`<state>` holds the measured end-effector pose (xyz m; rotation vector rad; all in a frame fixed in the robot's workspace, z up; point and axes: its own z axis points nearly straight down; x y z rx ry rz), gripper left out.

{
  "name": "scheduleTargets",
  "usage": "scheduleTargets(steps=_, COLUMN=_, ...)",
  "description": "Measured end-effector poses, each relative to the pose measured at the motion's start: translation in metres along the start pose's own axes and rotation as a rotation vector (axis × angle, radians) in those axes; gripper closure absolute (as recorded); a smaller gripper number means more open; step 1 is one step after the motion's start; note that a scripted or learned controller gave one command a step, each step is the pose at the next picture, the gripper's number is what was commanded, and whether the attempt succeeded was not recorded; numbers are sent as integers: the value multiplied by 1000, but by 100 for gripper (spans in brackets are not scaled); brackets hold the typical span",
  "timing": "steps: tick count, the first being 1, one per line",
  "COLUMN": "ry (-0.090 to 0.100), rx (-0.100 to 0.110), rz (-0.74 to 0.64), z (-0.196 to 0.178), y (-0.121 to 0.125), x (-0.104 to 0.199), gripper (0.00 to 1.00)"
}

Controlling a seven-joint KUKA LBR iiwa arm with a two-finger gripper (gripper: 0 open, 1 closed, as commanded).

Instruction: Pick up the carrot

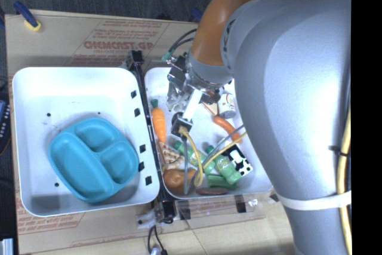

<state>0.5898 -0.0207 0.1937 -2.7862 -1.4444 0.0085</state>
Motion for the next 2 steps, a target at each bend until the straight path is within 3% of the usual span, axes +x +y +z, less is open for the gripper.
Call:
scheduleTargets(steps=1, ry=-2, rx=1, rz=168, z=-25, y=-57, x=54, gripper=100)
scheduleTargets(steps=2, ry=-5, rx=4, rz=129, z=3, y=-80, x=-10, gripper=100)
